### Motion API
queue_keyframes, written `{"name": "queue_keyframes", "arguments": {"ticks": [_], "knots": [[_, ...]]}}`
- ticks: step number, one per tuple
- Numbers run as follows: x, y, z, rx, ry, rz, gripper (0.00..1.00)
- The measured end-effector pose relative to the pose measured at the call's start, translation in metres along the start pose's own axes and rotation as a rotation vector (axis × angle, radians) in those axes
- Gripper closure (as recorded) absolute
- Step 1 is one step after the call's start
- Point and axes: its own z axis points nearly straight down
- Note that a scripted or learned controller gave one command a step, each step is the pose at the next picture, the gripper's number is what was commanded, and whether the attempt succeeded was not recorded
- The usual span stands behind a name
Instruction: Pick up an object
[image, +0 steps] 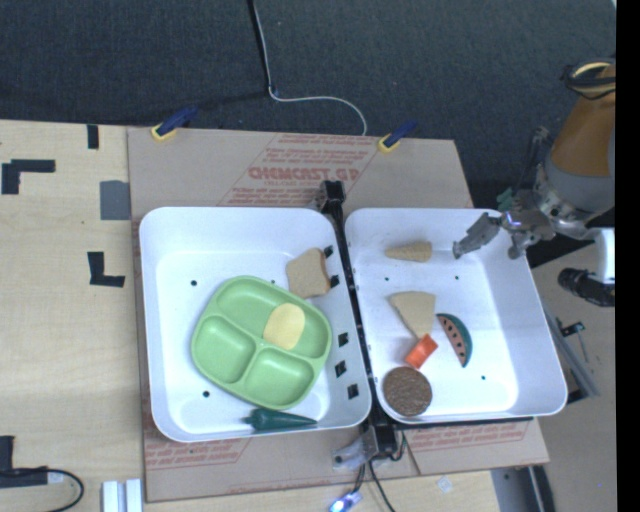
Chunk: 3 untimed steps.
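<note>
The bench (60, 330) is pale wood with black tape marks on its far-left part; a brown cardboard sheet (300, 170) with red print lies on it under both bins, held by two blue-and-yellow clamps at its back edge. Behind the bench the floor is dark carpet, crossed by a thin white cable (270, 70).

The arm (585, 140) reaches in at the upper right, its orange band above the grey wrist. The gripper (492, 235) hangs over the back right corner of the right bin (520, 300), with its two fingers spread apart and nothing between them.

The left bin (165, 300), well to the gripper's left, holds a green divided plate (225, 350) with a yellow piece (285, 325) in one compartment, a tan bread slice (308, 272) leaning by the plate's back rim, and a dark green pepper (280, 421) lying along the front wall, its tip pointing right.

In the right bin, a tan wedge (410, 251) lies just left of the gripper, its long axis running left to right. Nearer the front sit a larger tan wedge (415, 310) pointing down toward the front, a watermelon slice (455, 338) with its long axis running front to back, an orange block (421, 351) tilted diagonally, and a round brown cookie (407, 391) by the front wall.
</note>
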Motion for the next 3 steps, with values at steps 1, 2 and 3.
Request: {"name": "queue_keyframes", "arguments": {"ticks": [1, 2, 3], "knots": [[0.073, -0.069, 0.018, 0.007, 0.004, -0.003, 0.00], [0.130, -0.105, 0.020, 0.005, 0.003, -0.004, 0.00], [0.201, -0.131, -0.138, -0.016, 0.004, -0.010, 0.00]]}}
